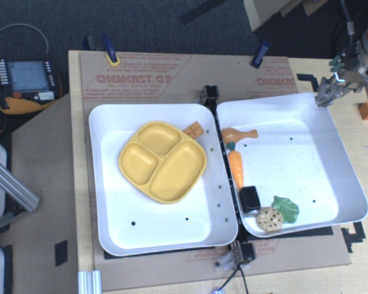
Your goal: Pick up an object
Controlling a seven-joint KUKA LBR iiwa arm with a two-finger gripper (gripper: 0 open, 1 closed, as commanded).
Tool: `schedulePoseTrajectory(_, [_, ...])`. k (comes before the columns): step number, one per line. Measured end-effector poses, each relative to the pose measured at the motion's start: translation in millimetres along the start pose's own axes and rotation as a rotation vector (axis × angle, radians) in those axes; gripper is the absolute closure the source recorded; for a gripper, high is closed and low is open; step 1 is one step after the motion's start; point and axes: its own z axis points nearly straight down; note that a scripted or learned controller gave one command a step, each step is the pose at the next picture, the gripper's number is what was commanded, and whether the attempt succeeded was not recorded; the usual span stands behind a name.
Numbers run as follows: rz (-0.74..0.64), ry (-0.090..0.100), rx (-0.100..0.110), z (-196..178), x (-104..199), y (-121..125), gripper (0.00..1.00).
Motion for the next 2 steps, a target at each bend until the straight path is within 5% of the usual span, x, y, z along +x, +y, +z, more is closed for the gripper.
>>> schedulePoseTrajectory(2, [-0.004, 0.004, 0.007, 1, 116, -30, 1.0])
